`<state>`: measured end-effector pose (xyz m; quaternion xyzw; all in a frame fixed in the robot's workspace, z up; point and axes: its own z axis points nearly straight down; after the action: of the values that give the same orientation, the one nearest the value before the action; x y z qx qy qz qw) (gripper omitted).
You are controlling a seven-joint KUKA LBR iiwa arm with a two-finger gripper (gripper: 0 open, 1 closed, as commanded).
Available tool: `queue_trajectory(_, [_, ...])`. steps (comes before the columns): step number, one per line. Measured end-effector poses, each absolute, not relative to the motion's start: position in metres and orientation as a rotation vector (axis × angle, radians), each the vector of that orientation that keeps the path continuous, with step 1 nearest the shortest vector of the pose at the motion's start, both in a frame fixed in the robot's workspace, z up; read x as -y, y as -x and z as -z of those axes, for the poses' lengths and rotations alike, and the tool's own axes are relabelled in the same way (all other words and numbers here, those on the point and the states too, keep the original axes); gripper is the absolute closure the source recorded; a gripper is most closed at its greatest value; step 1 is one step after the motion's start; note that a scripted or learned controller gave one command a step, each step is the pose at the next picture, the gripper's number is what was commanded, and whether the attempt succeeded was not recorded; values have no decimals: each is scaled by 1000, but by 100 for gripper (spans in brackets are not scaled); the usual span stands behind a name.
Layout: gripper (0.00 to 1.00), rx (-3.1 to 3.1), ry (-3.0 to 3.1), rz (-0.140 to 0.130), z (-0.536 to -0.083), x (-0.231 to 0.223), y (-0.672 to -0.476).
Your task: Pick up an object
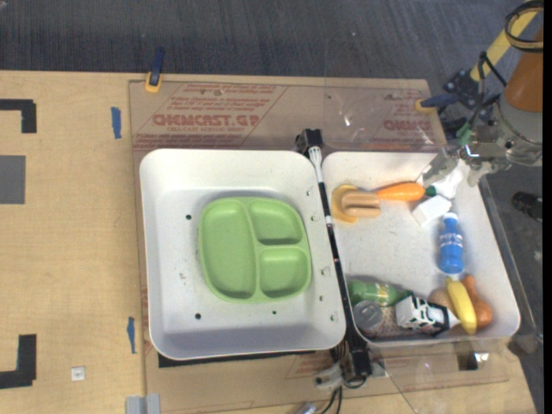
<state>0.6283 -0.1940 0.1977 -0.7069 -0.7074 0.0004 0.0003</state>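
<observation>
Jaws: we cannot tell how they stand; the gripper (448,172) sits at the far right corner of the right bin (504,257), low over its rim.
Near row: along the right bin's near wall we see a green can (373,295), a grey lid (368,316), a black-and-white toy (424,313), a banana (462,304) and a brownish fruit (479,310) touching it.
Middle: a blue bottle (450,244) lies towards the right wall, well below the gripper.
Far part: a carrot (401,192) lies crosswise, its orange tip just beside the gripper; a tan wooden piece (354,203) touches its left end; a white block (430,209) lies just beneath the gripper.
Left bin (164,231): we see a green divided plate (254,248) lying flat in its middle.
Arm (522,102): it comes in from the right, beyond the bin's far corner.
</observation>
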Motion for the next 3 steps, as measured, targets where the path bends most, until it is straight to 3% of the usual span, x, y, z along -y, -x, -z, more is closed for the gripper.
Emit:
queue_trajectory(1, [0, 2296, 2156, 9, -99, 206, -622])
queue_trajectory(2, [0, 2231, 2203, 38, -91, 210, -577])
queue_trajectory(3, [0, 2295, 2153, 8, -90, 164, -514])
